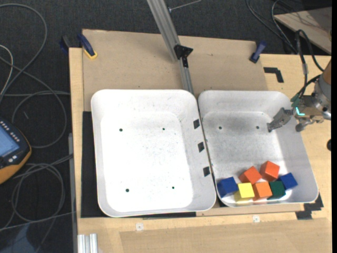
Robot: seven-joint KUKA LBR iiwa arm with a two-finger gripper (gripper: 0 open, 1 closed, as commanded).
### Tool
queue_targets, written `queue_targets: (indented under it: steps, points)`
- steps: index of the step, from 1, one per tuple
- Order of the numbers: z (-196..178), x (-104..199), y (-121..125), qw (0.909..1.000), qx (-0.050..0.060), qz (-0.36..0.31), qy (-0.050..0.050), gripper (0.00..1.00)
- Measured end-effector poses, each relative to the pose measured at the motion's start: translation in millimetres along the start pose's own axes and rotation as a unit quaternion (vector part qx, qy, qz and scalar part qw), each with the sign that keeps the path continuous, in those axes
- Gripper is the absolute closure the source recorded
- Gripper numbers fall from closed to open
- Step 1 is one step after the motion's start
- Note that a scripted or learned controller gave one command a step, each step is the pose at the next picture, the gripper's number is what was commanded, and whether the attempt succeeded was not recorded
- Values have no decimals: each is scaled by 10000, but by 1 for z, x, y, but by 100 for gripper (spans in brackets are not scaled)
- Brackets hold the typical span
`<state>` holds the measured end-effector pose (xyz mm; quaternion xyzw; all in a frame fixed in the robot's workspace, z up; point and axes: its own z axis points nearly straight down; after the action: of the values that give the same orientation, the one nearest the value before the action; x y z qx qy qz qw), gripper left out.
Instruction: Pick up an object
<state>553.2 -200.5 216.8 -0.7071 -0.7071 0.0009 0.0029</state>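
Approach stage, nothing being lifted yet. Hovering over the right edge of the right shallow white plastic bin [237, 109]: grey gripper [289, 121], reaching in from the right, toward the bin's far half. Open or closed: cannot tell at this slant. Not touching any block.

Lying bunched in the near corner of the same bin: small blue plastic cube [227, 185], yellow plastic cube [246, 191], orange plastic cube [251, 174], red-orange plastic cube [271, 169], second orange cube [263, 190], dark green plastic cube [277, 187], second blue cube [288, 181]. All well apart from the gripper, packed touching or just beside one another.

Sitting alongside: left shallow white plastic bin [105, 109], not involved.

Judging the next move: travelling toward the near edge, centring over one cube on the cluster's rim, probably the red-orange plastic cube or small blue plastic cube, then descending. Likely needing careful alignment, neighbours crowding the target.
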Motion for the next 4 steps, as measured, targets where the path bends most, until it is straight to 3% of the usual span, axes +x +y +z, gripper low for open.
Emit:
queue_targets:
  steps: [1,4]
  points:
    - [-2,0,1,10000,-22,-5,-6,0]
    - [119,3,5,10000,0,-1,0,0]
